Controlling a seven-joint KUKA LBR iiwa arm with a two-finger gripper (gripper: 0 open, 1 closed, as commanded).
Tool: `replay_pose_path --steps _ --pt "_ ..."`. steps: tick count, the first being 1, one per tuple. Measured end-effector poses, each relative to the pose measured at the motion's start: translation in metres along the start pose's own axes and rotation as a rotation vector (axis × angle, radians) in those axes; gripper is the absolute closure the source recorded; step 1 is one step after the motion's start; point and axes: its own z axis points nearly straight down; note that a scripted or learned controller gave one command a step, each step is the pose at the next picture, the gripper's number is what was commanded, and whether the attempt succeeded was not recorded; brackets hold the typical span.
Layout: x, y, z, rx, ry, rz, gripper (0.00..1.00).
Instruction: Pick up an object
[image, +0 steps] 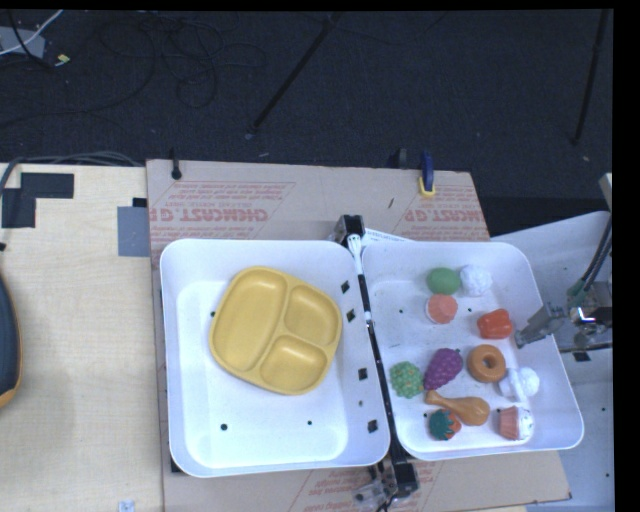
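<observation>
- The gripper (578, 318) sits at the right bin's (548, 290) outer edge, partly cut off; whether it is open or closed cannot be told, and nothing shows between it.
- Judged from this, no pick has been made: every item lies in the right bin.
- Nearest are the red piece (494, 324), the donut (487, 363) and a white lump (524, 382).
- Further in: grapes (442, 369), drumstick (462, 407), green ball (443, 280).
- The items lie crowded, some touching, so a clean grasp looks awkward.
- The left bin (200, 440) holds a yellow tray (275, 329).
</observation>
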Motion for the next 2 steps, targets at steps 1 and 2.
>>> replay_pose_path --steps 1,2 --pt "0.052 -0.008 0.171 0.015 0.008 0.000 0.00" --pt "0.088 0.021 0.196 0.002 0.001 -0.003 0.00"
